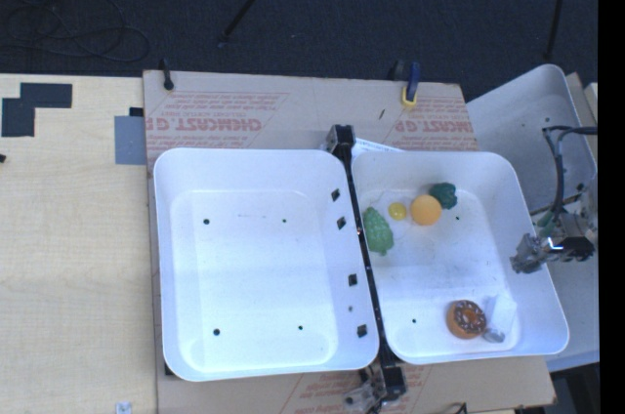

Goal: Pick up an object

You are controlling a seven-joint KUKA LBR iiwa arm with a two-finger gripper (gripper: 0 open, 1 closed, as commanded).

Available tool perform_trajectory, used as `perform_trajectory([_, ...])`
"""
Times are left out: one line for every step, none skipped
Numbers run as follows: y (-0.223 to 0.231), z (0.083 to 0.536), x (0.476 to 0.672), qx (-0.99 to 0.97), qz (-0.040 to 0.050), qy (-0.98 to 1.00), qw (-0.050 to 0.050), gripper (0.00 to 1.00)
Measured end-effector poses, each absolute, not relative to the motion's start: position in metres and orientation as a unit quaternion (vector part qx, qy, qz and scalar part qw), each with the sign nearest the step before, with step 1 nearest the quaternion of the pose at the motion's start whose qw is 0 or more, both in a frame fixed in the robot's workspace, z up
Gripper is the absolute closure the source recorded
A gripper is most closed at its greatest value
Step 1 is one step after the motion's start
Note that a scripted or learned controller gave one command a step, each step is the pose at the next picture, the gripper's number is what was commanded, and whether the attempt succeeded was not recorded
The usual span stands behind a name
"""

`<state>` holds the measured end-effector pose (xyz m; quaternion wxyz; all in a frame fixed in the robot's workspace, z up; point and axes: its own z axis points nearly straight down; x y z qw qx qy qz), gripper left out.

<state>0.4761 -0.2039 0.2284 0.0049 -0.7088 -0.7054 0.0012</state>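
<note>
Here, white bins (166,207) rest on cardboard (244,114); end effector (532,254) state unclear.

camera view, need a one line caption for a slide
Claw at the right bin's edge, with an orange ball, green toys and a doughnut inside.

A robotics lab: white bins (161,207) clamped on a cardboard sheet (244,114), loose cables (59,21) behind.
</note>
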Motion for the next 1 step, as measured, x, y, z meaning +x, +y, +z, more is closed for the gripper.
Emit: perform_trajectory([-0.2044,0.2379,0.4765,-0.707,0.0012,-0.707,0.005,1.0])
